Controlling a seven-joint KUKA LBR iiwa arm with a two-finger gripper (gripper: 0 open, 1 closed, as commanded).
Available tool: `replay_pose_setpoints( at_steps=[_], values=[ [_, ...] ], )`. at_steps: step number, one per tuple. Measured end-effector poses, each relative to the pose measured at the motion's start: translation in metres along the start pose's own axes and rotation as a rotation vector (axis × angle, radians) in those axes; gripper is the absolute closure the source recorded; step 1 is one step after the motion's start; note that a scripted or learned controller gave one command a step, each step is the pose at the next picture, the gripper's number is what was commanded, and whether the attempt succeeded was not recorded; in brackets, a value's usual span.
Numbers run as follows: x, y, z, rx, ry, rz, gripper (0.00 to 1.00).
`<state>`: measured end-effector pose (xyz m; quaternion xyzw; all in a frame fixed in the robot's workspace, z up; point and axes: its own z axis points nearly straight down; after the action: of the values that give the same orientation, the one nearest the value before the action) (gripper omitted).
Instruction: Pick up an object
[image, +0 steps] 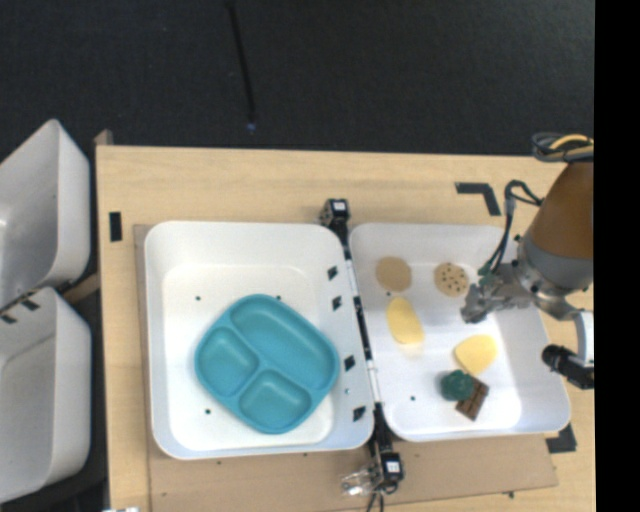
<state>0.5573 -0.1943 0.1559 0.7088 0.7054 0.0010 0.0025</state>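
Note:
My gripper (476, 306) hangs over the right bin (520, 415), just left of the arm's orange band, with its tip between a speckled cookie (452, 279) and a yellow wedge (476, 352). Nothing shows between its fingers. Also in this bin lie a tan round cookie (393, 273), a pale yellow oval piece (404, 322), a small teal object (458, 383) and a brown block (473, 399) touching it.
The left bin (170, 300) holds a teal divided plate (265, 363). A clip-lined divider (355, 330) separates the two bins. White containers (40, 300) stand off the bench at the far left.

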Motion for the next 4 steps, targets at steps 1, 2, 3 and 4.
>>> replay_pose_setpoints(
  at_steps=[1,2,3,4],
  values=[
    [0.006,0.007,-0.049,-0.002,0.0,-0.008,1.0],
    [0.001,0.018,-0.107,-0.003,-0.001,-0.008,1.0],
    [0.053,0.026,-0.115,0.001,0.003,-0.012,1.0],
    [0.108,0.046,-0.108,0.002,0.002,-0.012,1.0]
  ],
)
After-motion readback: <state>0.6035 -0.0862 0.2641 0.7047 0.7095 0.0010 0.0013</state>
